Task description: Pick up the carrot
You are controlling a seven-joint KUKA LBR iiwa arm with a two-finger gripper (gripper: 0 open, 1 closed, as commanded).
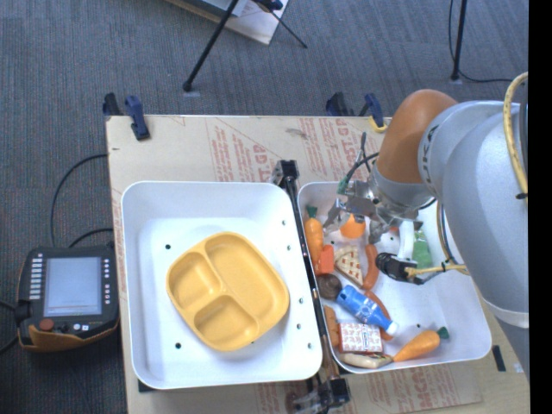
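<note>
A carrot [418, 345] with a green top lies near the front right corner of the right bin [457, 317]. Another orange, carrot-like piece [313, 238] rests against that bin's left wall, and a thin one [371, 267] lies near the middle. My gripper [358, 218] is low over the back of the right bin, just above a small round orange item [352, 228]. The grey arm and its orange band hide the back right part of the bin.
The right bin also holds a blue bottle [362, 305], a red-and-white packet [360, 337], a waffle-like wedge [349, 266] and a green item [421, 250]. The left bin [147, 231] holds a yellow divided plate [226, 290]. A pendant [71, 296] lies left of the bench.
</note>
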